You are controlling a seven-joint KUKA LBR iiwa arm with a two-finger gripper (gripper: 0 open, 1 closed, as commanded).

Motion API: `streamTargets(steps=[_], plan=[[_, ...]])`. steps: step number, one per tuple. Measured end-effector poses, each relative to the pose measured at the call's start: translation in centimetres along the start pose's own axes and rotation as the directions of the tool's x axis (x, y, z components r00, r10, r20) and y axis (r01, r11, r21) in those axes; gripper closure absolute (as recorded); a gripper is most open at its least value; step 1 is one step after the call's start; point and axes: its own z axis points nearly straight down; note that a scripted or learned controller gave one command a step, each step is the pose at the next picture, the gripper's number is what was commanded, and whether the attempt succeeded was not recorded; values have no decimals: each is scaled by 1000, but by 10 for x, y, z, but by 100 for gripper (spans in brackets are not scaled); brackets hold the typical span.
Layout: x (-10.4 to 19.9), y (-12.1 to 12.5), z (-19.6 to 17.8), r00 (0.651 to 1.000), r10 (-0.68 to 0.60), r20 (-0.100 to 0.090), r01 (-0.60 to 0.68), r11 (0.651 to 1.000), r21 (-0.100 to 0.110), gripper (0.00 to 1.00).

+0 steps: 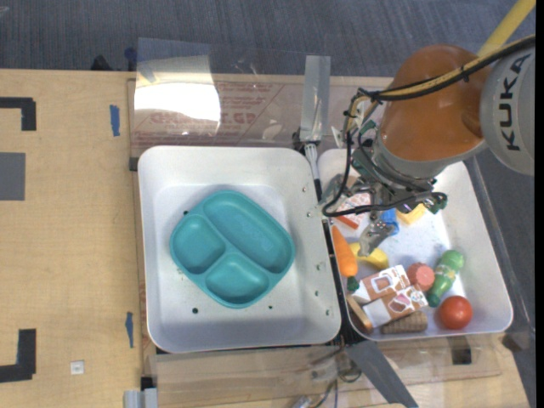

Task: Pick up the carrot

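Note:
The carrot (343, 250), orange and tapered, lies along the left wall of the right bin (487, 253). My gripper (374, 238) hangs just to its right, under the orange wrist band (425, 100). The arm's bulk and cables hide much of the gripper from above. Nothing visibly sits between the fingers.
The right bin also holds a red tomato (456, 312), a green vegetable (445, 273), a pink item (421, 276), a printed carton (391, 294), and yellow and blue pieces (399, 216). The left bin (170, 177) holds a teal divided plate (232, 246).

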Motion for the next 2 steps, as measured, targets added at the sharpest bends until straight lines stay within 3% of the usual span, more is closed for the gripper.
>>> streamTargets(steps=[1, 2], plan=[[32, 20, 1, 1000, 31, -5, -31, 1000, -1, 0], [70, 41, 0, 977, -215, -4, 215, 977, 1, 0]])
